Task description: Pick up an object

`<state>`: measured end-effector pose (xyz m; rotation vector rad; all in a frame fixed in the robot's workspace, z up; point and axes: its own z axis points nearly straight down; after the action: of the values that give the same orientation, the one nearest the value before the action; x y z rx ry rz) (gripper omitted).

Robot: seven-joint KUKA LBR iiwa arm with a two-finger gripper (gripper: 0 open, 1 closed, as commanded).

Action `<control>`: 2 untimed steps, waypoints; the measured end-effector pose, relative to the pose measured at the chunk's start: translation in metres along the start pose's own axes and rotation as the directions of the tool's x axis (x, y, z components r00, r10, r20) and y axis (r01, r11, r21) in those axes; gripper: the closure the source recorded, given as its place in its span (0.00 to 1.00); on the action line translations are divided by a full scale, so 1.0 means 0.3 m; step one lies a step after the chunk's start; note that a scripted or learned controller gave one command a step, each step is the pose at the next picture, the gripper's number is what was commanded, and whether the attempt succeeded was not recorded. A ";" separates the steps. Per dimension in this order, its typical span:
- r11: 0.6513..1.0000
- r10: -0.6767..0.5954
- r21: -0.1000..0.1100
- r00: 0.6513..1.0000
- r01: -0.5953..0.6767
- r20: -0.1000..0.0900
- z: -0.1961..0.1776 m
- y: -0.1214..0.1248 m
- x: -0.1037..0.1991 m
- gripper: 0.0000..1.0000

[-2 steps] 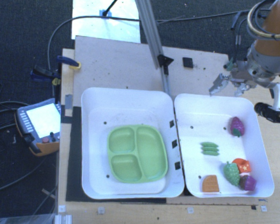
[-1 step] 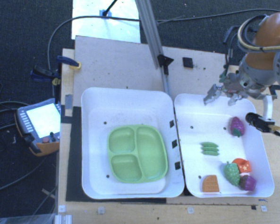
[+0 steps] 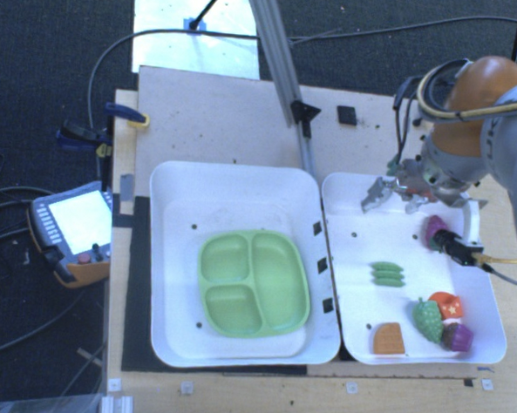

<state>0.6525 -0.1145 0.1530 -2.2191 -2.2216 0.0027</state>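
Hovering over the right bin [image 3: 350, 277], the pincer [image 3: 390, 194] is shown splayed and empty; the light, rigid pea pod [image 3: 388, 273] is best pinched across its width.

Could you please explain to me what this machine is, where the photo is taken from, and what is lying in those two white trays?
This is a single photo from a fixed camera above a workbench, looking down at a slant. The grey machine with the orange band is a robot arm reaching in from the right. Its end effector, the grasping part, hangs over the far end of the right bin. I see nothing held between its fingers, and whether they are open or shut is unclear.

The left bin holds a green divided plate. The right bin holds small toy foods: a green pea pod, an orange slice-shaped piece, and a cluster in the near corner with a green piece, a red tomato and a purple piece. The arm's job is to pick up one of these.
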 end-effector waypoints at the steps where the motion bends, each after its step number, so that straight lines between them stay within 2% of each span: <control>1: 1.000 0.001 -0.001 1.000 -0.001 0.001 0.187 -0.007 -0.032 0.00; 2: 1.000 0.000 -0.006 1.000 0.000 0.001 0.139 -0.002 -0.030 1.00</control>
<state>0.6519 -0.1236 0.1113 -2.2222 -2.2252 -0.0029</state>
